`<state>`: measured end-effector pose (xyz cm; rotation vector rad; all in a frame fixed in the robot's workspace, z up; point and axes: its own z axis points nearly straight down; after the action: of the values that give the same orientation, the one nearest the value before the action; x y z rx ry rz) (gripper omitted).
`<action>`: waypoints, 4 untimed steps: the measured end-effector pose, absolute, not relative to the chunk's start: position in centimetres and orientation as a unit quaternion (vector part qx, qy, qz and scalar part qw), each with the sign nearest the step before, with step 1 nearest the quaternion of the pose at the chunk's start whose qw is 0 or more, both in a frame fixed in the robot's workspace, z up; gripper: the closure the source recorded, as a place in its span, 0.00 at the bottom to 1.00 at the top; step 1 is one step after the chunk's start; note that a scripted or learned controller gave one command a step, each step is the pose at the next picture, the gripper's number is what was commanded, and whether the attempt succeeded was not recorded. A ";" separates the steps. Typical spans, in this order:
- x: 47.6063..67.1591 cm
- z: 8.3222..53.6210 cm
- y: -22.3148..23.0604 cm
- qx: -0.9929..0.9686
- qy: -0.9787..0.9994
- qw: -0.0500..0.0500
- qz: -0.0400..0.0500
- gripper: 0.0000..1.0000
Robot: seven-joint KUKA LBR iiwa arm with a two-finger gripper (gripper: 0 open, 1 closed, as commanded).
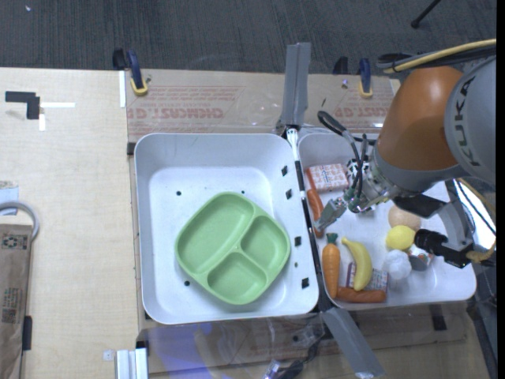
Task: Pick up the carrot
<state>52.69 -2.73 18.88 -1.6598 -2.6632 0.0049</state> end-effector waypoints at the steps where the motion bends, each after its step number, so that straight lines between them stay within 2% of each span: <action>1: 47.8 18.9 -6.3 -0.461 -0.887 0.003 0.001 0.00; 2: 48.4 18.9 -1.4 -0.290 -0.957 0.003 0.001 0.00; 3: 48.0 18.9 -4.5 -0.094 -0.996 0.001 0.000 0.00; 4: 48.1 9.9 -10.7 -0.027 -1.000 -0.003 0.000 0.00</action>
<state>48.06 -10.70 9.87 -0.0849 -3.1455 -0.0014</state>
